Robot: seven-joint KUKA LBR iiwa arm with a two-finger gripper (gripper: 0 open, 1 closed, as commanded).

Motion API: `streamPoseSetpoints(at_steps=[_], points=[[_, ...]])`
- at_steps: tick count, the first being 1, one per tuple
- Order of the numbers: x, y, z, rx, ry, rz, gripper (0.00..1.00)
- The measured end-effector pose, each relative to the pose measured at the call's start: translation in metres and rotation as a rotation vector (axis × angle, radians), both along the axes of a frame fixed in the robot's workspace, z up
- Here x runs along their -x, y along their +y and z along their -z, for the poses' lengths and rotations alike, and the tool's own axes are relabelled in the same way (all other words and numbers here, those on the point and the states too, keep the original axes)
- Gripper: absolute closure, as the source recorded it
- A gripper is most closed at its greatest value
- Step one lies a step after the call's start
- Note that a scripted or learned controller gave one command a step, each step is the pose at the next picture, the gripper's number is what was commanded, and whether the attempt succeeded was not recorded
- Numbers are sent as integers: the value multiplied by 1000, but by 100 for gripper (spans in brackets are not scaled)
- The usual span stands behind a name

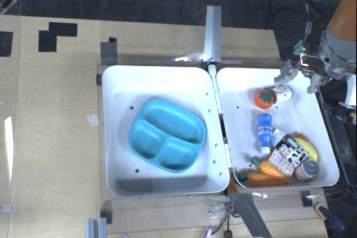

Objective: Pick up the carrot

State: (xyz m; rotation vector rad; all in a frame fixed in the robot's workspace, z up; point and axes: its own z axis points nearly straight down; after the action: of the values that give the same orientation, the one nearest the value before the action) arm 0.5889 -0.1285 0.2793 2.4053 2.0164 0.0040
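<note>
Pale wood worktop (50, 136) under dark carpet at the far edge; black squares marked at its far left corner.

Bins: two shallow white bins side by side, parted by a metal post. Left bin (117, 92) holds one blue divided plate (166, 134), bare floor all round it. Right bin (323, 125) holds the clutter.

Gripper (298, 78): at the right bin's far right corner, over the rim, fingers spread wide, nothing between them. Grey arm with orange band enters behind it from the right edge.

Carrot (269, 175): orange, lying flat along the right bin's near wall, well below and left of the gripper, at the opposite end of the bin. A second orange piece lies against it; I cannot tell whether they are one item.

Neighbours: patterned black-and-white box (289, 156) touches the carrot's right end; banana (307, 148) and a can (307, 170) just beyond it, packed into the near right corner. Blue-capped bottle (265, 131) stands between gripper and carrot, mid-bin. Orange round fruit (265, 98) with green top lies just below-left of the gripper, a small white item beside it.

Open room: bin floor right of the bottle is bare. Carrot is hemmed by wall and box.

Writing: none legible.
</note>
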Motion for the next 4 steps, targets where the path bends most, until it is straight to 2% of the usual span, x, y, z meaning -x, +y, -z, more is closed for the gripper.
streamPoseSetpoints(at_steps=[1, 2, 3, 4], points=[[70, 17, 142, 0, 1, 24, 0], [77, 25, 168, 16, -39, -15, 0], [84, 29, 171, 29, -66, -2, 0], [100, 63, 94, 0, -2, -132, 0]])
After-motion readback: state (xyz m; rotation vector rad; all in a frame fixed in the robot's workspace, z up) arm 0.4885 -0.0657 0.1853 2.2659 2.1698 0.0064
